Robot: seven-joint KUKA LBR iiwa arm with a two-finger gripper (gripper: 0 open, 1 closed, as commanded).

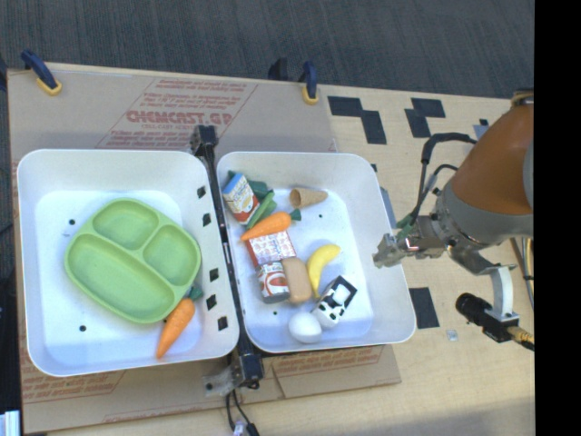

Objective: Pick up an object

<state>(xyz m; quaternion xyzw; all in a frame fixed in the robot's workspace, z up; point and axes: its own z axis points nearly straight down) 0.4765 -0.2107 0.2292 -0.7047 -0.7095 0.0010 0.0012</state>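
My gripper hangs over the right rim of the right bin, with the grey and orange arm behind it to the right. Nothing shows in its grasp. The right bin holds a small milk carton, an orange carrot, an ice-cream cone, a yellow banana, a red packet, a red can, a tan bread piece, a white egg and a black-and-white toy. The banana and the toy lie closest to the gripper, to its left.
The left bin carries a green divided plate and a second carrot at the plate's lower right. A black clip sits where the bins meet. Blue clamps hold the cardboard at the back.
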